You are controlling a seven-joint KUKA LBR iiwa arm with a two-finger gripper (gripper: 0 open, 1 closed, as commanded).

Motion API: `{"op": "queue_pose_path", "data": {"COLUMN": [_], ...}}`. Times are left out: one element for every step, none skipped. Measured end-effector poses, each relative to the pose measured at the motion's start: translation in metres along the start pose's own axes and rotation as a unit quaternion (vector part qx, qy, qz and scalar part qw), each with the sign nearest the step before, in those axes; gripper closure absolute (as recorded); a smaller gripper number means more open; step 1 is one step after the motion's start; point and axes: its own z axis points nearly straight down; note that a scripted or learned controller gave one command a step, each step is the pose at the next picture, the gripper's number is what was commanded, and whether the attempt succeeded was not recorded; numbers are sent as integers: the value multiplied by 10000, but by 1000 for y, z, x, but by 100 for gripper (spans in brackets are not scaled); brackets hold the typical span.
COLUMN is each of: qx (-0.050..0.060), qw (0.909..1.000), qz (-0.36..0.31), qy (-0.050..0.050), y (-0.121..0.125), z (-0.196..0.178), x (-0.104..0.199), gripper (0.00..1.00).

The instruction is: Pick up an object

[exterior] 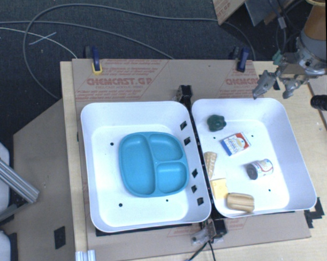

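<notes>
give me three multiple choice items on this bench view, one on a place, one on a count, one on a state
1. Where does the blue divided plate lie?
A. left bin
B. right bin
C. on the bench

2. How many compartments has the plate?
A. two
B. three
C. five

3. How are the gripper fingers?
A. shut on the green object
B. open, holding nothing
C. shut on the can

Key: 1 A, it fills the left bin. 2 B, ridges split it in three. 3 B, fingers spread above the right bin far rim; green object and small can lie in it.

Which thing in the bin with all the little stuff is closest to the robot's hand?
The dark green lump, at the far end of the right bin. It lies nearest the gripper; the blue-and-white packet, small can and tan block lie farther off.
</notes>
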Motion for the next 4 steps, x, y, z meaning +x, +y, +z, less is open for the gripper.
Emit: {"op": "queue_pose_path", "data": {"qx": [-59,-33,-27,-34], "qw": [10000,10000,10000,10000], "qz": [-13,-8,-20,-11], "qy": [-11,-6,-3,-6], "y": [2,-3,5,5], "z": [-7,37,97,141], "x": [0,-3,-1,-4], "gripper": [0,0,0,0]}}
